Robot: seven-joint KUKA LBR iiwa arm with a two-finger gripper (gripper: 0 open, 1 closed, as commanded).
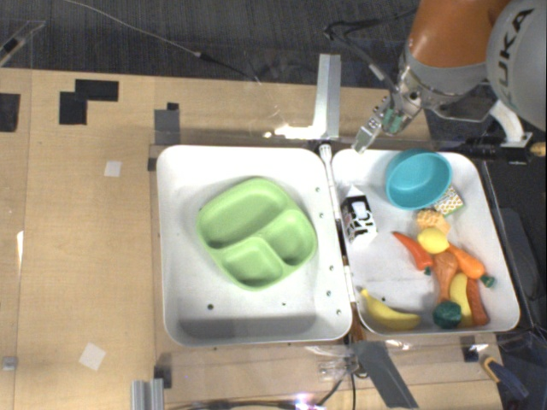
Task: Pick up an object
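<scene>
1. Wooden tabletop [77, 254], pale tan, carries two shallow white bins side by side; black squares mark its upper left, and dark carpet with thin cables lies beyond its far edge.
2. Left bin [184, 314] holds a light green divided plate [255, 231], tilted, with three compartments.
3. Right bin [500, 310] holds a turquoise bowl [418, 178] near its far side, a small black-and-white box [359, 218] close to the divider, and a cluster of toy food toward the near right: a yellow lemon [432, 242], orange carrots [457, 267], a waffle-patterned piece [448, 202], a dark green item [446, 315] and a banana [389, 312] at the near edge.
4. White letters "UKA" run down the grey arm casing at the upper right; the box bears bold black marks too small to read.
5. Gripper [366, 137] hangs above the far left corner of the right bin, just beside the bowl's upper left, angled down toward the divider. Its fingers look drawn close together, though I cannot tell for certain, and nothing shows between them.
</scene>
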